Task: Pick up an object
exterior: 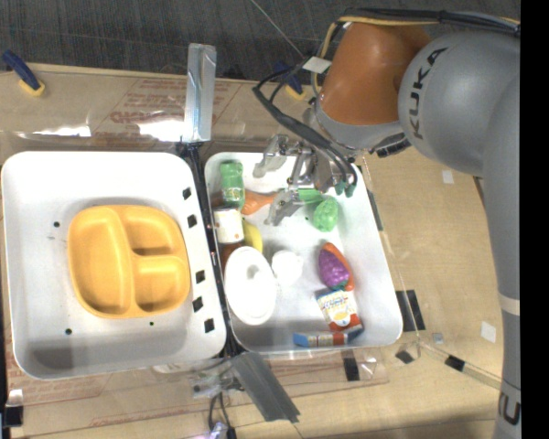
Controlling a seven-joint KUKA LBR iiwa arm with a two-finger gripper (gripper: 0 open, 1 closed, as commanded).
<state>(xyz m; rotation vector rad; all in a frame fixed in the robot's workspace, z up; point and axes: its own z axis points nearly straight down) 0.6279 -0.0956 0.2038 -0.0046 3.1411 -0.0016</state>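
At the far end of the right bin (384, 273), the gripper (297, 183) hangs low over a cluster of small things, its metal fingers splayed apart with nothing seen between them. Just under and beside it lie an orange carrot-like piece (256, 203) and a green round object (326, 213), while a green-capped bottle (231, 183) stands against the bin's left wall near its far corner. Toward the middle of the bin sit a white lidded cup (250, 283) and a smaller white piece (286, 265), with a purple object (333, 266) and a small printed carton (338, 308) nearer the right wall and near edge. The left bin (27, 273) bears a yellow divided tray (128, 259), well apart from the arm. The step in hand looks like the approach before a grasp: no object is lifted yet. Which item is the target cannot be told for certain, though the carrot-like piece and the green object lie closest to the fingers. The next move probably calls for settling the fingers on either side of one item alone, then closing; the crowding here could make them catch a neighbour or slip off a rounded surface.
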